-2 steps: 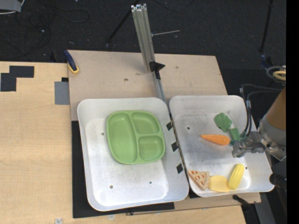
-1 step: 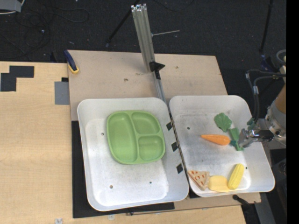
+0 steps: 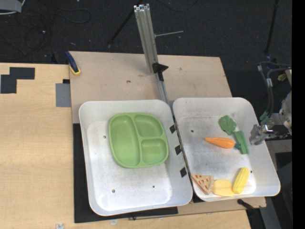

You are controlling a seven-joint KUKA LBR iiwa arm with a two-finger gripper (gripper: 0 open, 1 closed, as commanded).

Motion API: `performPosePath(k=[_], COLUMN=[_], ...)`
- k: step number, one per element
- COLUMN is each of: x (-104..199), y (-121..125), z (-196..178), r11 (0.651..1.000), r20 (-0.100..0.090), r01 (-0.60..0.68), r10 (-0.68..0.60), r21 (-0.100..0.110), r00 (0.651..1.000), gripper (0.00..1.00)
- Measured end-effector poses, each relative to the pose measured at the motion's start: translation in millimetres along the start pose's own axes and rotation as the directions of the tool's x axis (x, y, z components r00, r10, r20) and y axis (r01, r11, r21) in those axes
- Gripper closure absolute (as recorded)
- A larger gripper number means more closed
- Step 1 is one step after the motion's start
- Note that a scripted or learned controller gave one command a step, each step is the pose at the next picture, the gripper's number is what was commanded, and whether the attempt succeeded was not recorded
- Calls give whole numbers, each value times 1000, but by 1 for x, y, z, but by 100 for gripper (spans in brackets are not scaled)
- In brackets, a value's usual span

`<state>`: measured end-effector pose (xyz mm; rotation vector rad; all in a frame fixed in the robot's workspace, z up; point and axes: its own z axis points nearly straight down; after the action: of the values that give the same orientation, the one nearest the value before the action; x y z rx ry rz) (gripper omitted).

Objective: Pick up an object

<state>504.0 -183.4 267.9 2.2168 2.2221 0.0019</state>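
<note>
The right bin [image 3: 209, 106] holds several toy foods. An orange carrot [image 3: 220, 142] lies near its middle. A green leafy vegetable [image 3: 233, 131] lies just right of the carrot. At the front are a yellow corn cob [image 3: 240, 180], a pale yellow round piece [image 3: 222, 188] and a pizza slice [image 3: 203, 182]. My gripper [image 3: 258, 133] sits at the bin's right rim, just right of the green vegetable's stem, with nothing seen held in it.
The left bin [image 3: 95, 185] carries a green divided plate [image 3: 138, 140]. An upright aluminium post [image 3: 147, 37] stands behind the bins. The arm's cables and wrist [image 3: 276, 109] are at the right edge. Black clips [image 3: 177, 149] join the two bins.
</note>
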Motion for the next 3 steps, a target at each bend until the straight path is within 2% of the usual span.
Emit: performPosePath(k=[1,3], x=[59,173], y=[14,15], z=[8,8], r11=[1000,1000], r20=[-4,-3], r01=[4,4], r10=[-4,-4], r21=[5,6], r00=[1000,1000], gripper=[100,100])
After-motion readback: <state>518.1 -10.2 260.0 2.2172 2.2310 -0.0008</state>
